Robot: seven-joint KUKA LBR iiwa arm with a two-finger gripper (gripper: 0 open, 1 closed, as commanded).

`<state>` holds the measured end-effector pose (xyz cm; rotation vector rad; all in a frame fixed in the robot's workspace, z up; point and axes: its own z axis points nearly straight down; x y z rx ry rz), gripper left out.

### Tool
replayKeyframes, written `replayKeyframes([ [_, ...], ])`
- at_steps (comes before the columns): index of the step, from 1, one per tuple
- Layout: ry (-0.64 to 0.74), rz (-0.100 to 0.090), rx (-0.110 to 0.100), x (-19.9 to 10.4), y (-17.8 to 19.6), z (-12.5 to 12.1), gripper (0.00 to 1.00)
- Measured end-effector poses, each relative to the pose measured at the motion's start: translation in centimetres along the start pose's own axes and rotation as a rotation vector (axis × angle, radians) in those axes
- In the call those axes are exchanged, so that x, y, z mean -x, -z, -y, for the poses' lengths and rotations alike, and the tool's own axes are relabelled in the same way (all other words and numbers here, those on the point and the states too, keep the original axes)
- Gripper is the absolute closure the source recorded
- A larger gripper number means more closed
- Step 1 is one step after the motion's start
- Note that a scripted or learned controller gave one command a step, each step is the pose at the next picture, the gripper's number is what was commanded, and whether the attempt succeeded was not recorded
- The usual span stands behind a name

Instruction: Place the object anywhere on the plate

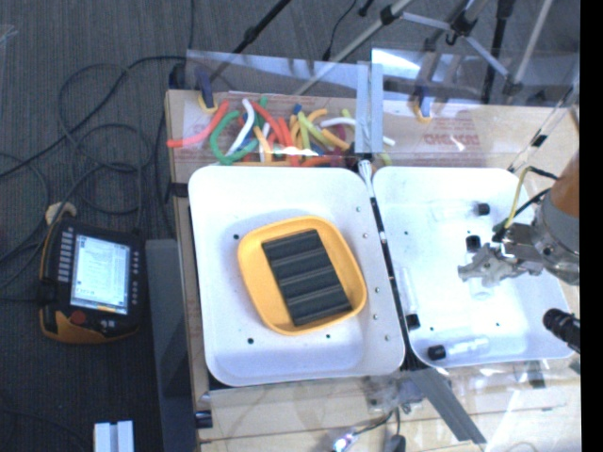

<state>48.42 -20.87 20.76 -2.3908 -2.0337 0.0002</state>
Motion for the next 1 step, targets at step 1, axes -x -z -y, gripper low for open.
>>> replayKeyframes([
  [1, 0.0, 0.0, 0.0, -0.01, 0.0, 0.0, 0.0],
])
